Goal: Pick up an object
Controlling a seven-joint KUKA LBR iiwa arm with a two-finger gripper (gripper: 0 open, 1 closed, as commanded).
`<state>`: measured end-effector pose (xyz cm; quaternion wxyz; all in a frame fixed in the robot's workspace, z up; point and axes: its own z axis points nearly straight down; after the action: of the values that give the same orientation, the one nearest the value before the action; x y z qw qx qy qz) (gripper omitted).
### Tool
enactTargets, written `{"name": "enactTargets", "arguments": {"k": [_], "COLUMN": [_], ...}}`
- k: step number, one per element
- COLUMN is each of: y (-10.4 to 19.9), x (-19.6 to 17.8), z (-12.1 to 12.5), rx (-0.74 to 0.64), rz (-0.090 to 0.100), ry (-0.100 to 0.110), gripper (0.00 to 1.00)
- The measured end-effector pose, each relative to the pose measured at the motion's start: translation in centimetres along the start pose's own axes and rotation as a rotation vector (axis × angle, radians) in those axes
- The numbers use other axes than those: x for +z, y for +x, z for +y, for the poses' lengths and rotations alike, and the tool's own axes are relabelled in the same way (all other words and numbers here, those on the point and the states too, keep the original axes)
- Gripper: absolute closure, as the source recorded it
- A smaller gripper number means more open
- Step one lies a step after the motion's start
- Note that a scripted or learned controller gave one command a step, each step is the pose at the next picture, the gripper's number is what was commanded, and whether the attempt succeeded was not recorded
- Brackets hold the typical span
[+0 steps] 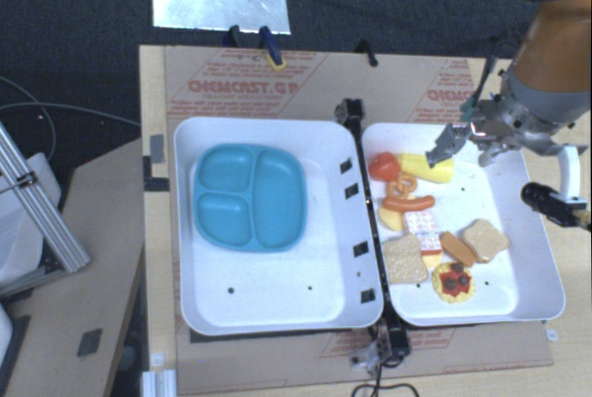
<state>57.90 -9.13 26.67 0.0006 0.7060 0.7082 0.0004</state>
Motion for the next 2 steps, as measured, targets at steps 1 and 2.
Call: {"name": "enactTargets", "arguments": {"k": [1,2], "y": [-3.1,-0.1], "x": [17.7,17.7], "z": [-7.2,-5.9], "rx": [0.008,0.001], "rz": [-0.001,-0.008], "ry": [-0.002,-0.014], "gripper": [0.0,0.0]}}
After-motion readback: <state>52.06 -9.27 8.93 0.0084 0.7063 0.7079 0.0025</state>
